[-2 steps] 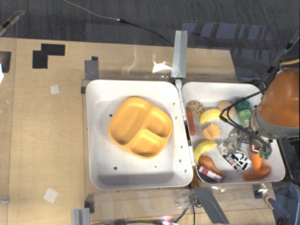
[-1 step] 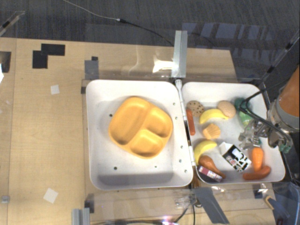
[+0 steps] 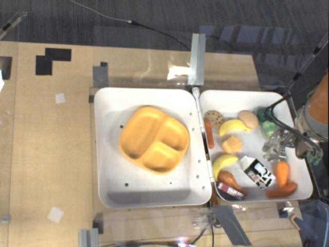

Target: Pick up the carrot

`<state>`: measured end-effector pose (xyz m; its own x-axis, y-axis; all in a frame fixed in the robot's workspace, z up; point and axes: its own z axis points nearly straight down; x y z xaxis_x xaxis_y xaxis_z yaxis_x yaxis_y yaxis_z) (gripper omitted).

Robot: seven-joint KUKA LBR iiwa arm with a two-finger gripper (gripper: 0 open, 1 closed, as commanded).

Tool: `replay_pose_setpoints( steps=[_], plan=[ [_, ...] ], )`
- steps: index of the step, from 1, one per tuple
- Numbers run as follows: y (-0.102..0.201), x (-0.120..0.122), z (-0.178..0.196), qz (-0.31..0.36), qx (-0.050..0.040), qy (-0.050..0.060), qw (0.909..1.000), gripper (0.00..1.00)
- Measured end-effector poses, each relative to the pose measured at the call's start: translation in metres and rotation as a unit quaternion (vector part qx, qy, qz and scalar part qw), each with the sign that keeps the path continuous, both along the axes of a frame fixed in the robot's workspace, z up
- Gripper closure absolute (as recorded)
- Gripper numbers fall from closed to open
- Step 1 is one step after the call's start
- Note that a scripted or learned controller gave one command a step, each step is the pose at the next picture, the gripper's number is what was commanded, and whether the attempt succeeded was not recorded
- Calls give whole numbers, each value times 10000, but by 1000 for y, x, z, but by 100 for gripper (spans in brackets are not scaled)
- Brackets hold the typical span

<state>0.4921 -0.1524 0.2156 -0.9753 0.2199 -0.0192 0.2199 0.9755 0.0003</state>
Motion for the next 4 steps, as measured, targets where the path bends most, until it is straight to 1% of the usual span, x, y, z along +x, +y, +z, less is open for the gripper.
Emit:
replay_pose_setpoints(
  steps=[1, 2, 3, 4],
  plan=[
    [47, -3, -15, -127, 24, 53, 9999, 100],
    [-31, -1, -84, 334, -8, 22, 9994, 100],
    [-29, -2, -49, -1195, 25, 39, 9928, 100],
    [34, -2, -22, -737, 29, 45, 9973, 100]
  ],
)
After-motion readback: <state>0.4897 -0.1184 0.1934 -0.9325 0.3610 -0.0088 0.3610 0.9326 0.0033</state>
